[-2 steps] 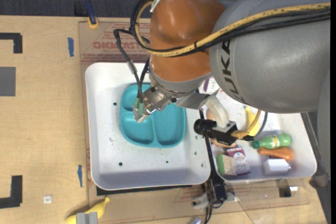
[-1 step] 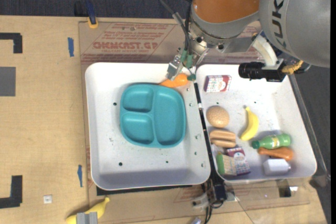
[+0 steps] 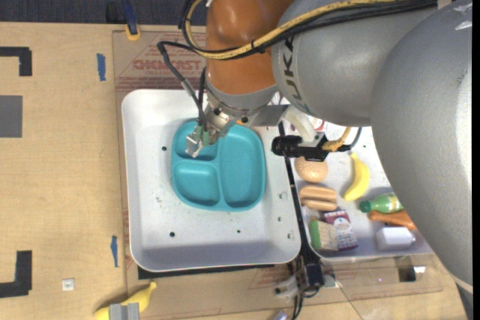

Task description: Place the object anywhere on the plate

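Note:
A teal plate (image 3: 236,172) with three compartments lies in the middle of the left white bin (image 3: 146,191). My gripper (image 3: 199,139) hangs low over the plate's upper left compartment, reaching down from the orange-banded wrist (image 3: 240,34). Its tip is small and partly hidden by the wrist, so I cannot make out anything held in it. The grey arm covers the upper right of the view.
The right bin (image 3: 360,255) holds several toy foods: a banana (image 3: 358,180), a hot dog bun (image 3: 318,197), a green and orange vegetable (image 3: 384,206), a small printed box (image 3: 337,228). A yellow object (image 3: 129,302) lies on the bench below the left bin.

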`<action>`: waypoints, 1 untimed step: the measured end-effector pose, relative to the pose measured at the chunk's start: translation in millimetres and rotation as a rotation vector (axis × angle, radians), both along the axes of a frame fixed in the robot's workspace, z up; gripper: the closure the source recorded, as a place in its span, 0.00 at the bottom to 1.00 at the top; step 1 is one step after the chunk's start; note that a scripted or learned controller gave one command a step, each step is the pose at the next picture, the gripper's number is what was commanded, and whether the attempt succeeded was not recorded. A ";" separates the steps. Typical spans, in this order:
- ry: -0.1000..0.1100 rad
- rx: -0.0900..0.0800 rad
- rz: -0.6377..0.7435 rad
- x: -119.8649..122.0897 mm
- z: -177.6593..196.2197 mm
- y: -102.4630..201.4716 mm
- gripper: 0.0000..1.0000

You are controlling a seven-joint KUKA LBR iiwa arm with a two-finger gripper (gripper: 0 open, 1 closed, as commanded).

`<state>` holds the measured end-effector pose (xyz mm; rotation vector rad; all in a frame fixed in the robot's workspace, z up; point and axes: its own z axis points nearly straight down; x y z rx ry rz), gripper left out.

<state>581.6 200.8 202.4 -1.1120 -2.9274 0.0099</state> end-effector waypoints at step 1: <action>-0.018 0.001 0.103 -36.9 77.0 -83.1 1.00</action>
